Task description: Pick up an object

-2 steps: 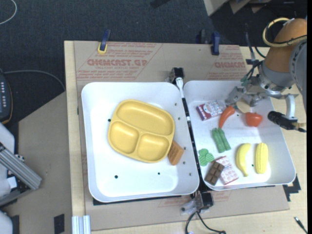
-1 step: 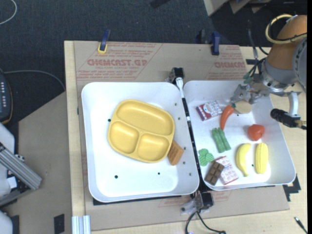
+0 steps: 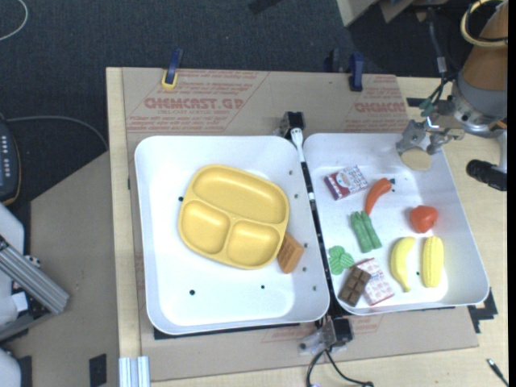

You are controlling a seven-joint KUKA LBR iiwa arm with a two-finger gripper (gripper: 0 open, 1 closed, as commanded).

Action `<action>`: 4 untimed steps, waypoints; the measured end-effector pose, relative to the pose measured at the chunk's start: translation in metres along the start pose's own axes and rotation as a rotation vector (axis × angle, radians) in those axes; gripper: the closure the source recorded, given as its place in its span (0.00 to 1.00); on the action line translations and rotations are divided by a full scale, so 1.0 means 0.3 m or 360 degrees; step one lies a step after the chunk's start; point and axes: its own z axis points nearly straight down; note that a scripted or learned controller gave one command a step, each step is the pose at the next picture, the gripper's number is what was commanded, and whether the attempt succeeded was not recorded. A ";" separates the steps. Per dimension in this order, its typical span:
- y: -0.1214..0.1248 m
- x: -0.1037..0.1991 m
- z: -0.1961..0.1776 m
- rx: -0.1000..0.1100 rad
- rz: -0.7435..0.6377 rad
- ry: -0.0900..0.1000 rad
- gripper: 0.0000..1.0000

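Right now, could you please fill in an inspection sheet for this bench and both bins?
Surface: bench bears left bin and right bin.
Job's things: carrot, tomato, banana, corn, green beans, chocolate in right bin.
Clutter: yellow tray in left bin.
Gripper: gripper above right bin's far corner, beside a tan disc.
Cables: one below the bench.
Surroundings: dark carpet.

Just one fixed cam here, mounted up above the table point(image 3: 242, 95) and looking down at a slant, far enough back to fit both white bins. The hand point(image 3: 419, 139) comes in top right, so the left bin point(image 3: 153, 216) sits well off to its left.
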 end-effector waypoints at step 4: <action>-0.147 0.329 -0.250 0.0020 -0.0003 0.0010 1.00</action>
